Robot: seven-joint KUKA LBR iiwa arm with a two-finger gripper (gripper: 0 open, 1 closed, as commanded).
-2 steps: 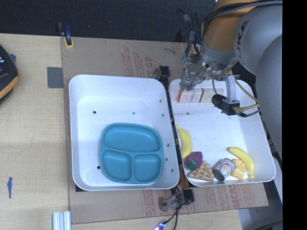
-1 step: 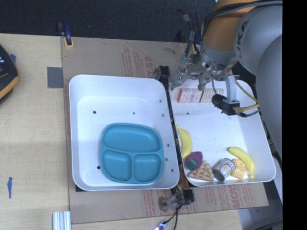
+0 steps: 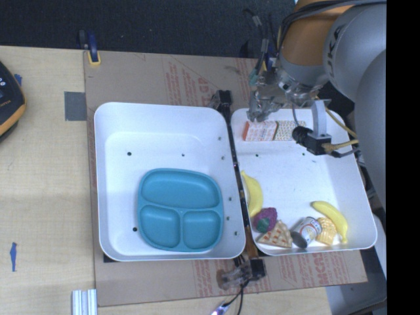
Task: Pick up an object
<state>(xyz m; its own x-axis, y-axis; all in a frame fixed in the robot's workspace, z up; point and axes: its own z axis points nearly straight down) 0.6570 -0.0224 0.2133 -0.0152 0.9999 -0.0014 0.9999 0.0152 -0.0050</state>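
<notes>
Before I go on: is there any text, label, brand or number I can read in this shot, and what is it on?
Nothing here can be read for certain.
Cardboard sheet under the bins: faint red printing, too blurred to read.
Small can in the right bin: a label, too small to read.
Flat packet below the claw: a patterned face, no legible words.
Yellow-and-black device at the left edge: no markings I can make out.

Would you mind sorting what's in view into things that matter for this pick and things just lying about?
Job:
gripper
wafer pack
right bin

Lying about:
blue tray
left bin
two bananas
grapes
waffle slice
can
</notes>
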